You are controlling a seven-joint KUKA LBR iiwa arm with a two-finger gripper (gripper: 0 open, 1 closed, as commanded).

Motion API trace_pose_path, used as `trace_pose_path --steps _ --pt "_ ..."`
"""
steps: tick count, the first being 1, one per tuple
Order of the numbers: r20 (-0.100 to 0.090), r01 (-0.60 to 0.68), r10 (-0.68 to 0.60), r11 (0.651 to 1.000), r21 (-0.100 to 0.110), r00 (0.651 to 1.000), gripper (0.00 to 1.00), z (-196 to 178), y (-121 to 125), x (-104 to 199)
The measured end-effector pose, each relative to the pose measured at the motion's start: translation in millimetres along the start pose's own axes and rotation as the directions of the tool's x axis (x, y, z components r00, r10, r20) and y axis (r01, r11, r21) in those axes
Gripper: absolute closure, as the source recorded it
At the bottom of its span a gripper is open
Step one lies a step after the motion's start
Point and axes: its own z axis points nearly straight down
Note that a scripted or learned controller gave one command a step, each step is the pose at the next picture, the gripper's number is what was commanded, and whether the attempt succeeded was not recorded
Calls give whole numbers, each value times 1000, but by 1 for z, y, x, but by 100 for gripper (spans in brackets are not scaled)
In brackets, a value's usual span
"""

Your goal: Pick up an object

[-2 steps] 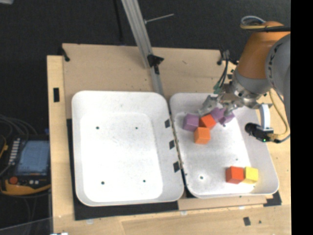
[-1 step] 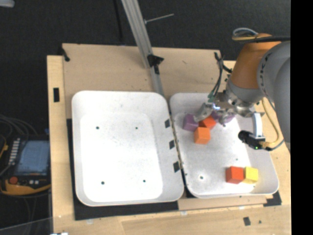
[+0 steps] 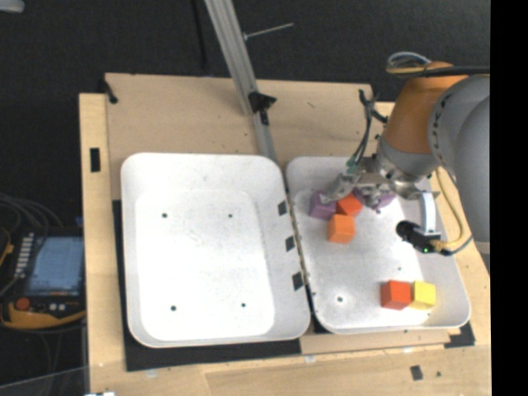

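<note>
My gripper (image 3: 356,195) hangs low over the far left part of the right bin (image 3: 371,320). Directly beneath it lies a small orange block (image 3: 351,205); I cannot tell whether the gripper touches it. A purple block (image 3: 321,207) sits just to its left, near the bin's left wall. Just in front of these lies a larger orange block (image 3: 341,229). Near the bin's front right corner a red-orange block (image 3: 397,294) and a yellow block (image 3: 424,294) rest side by side.
The left bin (image 3: 206,246) lies beside the right one, with a divider edge (image 3: 295,238) between them. A slanted metal pole (image 3: 239,64) rises behind the bins. The arm's grey body and orange band (image 3: 421,122) overhang the right bin's far right side.
</note>
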Motion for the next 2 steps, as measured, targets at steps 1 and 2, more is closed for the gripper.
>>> trace_pose_path --steps 1,2 --pt "-3 -4 4 1000 -1 1000 100 -9 0 0" --pt "0 3 -3 1000 8 1000 100 -71 9 -7"
